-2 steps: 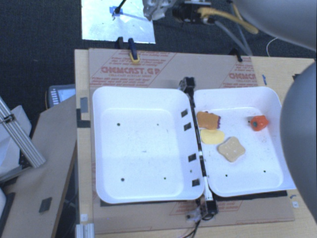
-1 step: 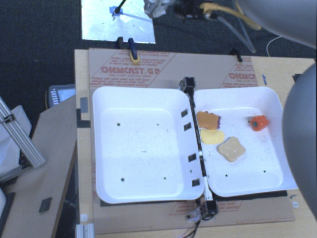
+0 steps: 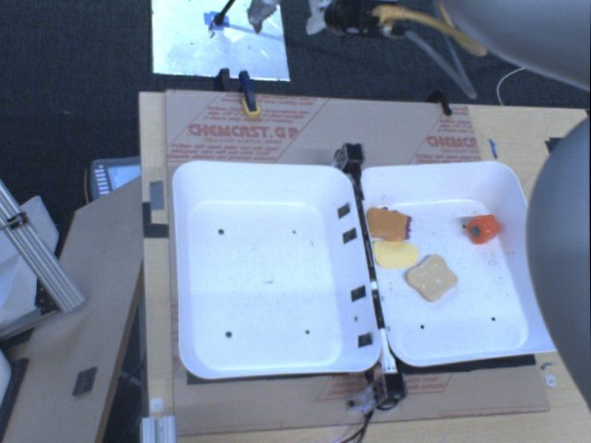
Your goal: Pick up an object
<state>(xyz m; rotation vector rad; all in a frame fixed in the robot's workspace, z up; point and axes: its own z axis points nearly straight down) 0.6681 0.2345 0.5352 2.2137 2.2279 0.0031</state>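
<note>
Camera view from above, looking down at a slant: the largest thing is the cardboard sheet with red CHEMCAST lettering covering the bench, and on it sit two shallow white bins side by side. The left white bin has only small dark holes in its floor. The right white bin holds all four objects, gathered in its upper half.

My grey arm sweeps in along the right side and across the top right corner, blurred and large. My gripper hangs at the top edge, beyond both bins, over a pale shiny sheet lying on the dark floor. I cannot tell how it is set, and I see nothing between its parts.

Among the objects, the tan scalloped cracker-shaped piece lies nearest the bin's middle. Just beside its upper left is the flat pale yellow oval, and touching that from above is the orange toast-like slab with a purple edge, close to the divider between the bins. The small orange-red rounded object sits apart, toward the right wall.
</note>
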